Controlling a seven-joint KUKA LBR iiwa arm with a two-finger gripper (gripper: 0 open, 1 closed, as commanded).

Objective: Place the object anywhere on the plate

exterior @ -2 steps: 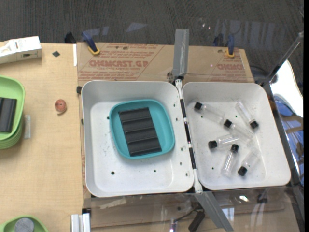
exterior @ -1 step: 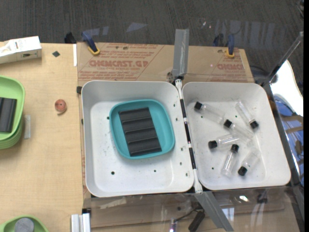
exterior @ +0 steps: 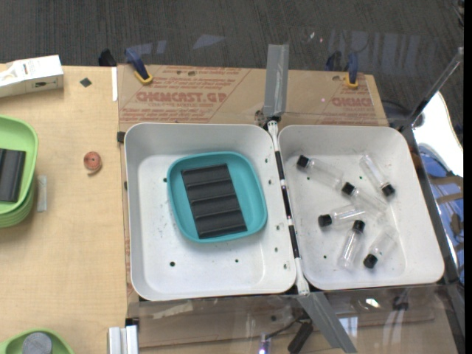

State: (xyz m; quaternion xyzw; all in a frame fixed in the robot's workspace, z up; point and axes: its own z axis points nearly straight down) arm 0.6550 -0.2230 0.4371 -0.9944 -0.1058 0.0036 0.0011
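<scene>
Camera view, teal plate (exterior: 217,198) in left bin (exterior: 147,264), clear vials (exterior: 346,216) hard to count

The cardboard sheet (exterior: 221,94) behind the bins reads "CHEMCAST" (repeated, partly cut off, at its right end).

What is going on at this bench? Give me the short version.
Nothing is being handled right now. The left bin holds a teal plate with a dark ribbed insert on it. The right bin holds several clear vials with black caps, lying loose and scattered. None of the vials is on the plate yet, so the placing job has not been done.
</scene>
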